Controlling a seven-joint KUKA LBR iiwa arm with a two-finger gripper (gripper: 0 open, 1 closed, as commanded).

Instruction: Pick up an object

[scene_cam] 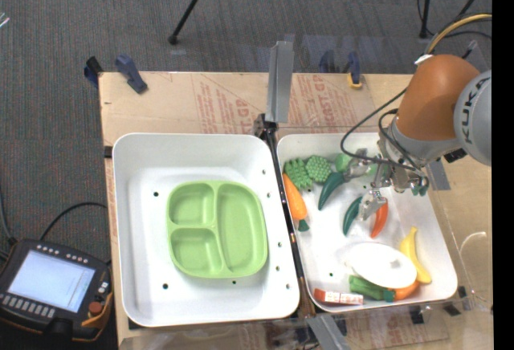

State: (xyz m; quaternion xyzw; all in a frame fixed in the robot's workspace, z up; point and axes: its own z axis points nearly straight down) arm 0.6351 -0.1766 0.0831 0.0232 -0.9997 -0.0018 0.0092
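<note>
My gripper (372, 204) hangs over the middle of the right bin (446, 256), under the grey arm with its orange band (434, 95). Its two silver fingers spread slightly, open, with nothing between them. Just below the tips lie a red chili (381, 217) and a dark green pepper (351, 214), side by side. Another dark green pepper (329, 189) lies to the left. Two bumpy green vegetables (309, 170) sit at the bin's back left, and an orange carrot (294, 197) lies along its left wall.
A yellow banana (415, 254), a white disc (379, 264), a green cucumber (369, 288) and a red-and-white piece (337, 297) fill the right bin's front. The left bin (136, 180) holds a green divided plate (217, 228). A pendant (52, 284) lies at the lower left.
</note>
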